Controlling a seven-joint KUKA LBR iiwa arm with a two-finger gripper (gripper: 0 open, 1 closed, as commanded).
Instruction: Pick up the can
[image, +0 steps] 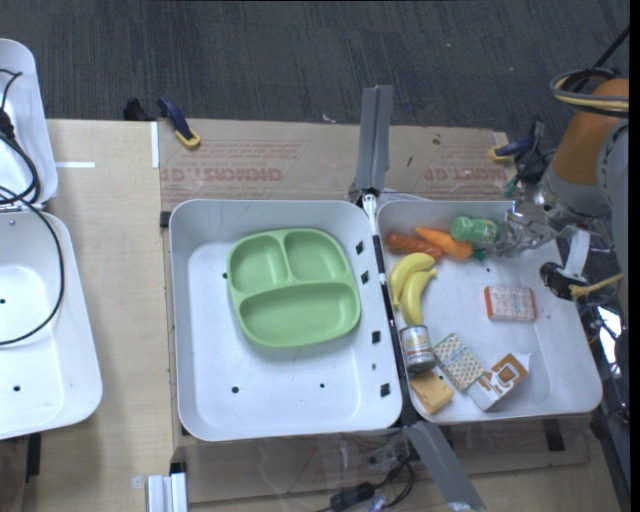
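The can (416, 347) is small and silver with a dark label. It lies against the left wall of the right bin (560, 400), just below the bananas (412, 280). My gripper (517, 236) hangs over the far right corner of that bin, right beside a green bottle (473, 229). It is well away from the can, up and to the right of it. Nothing shows as held in it.
Orange carrots (430, 241) lie by the bottle. A red-and-white packet (510, 302), a patterned box (460, 360), a small carton (500, 380) and a yellow block (432, 392) are spread around the can. The left bin (200, 400) holds a green divided plate (293, 285).
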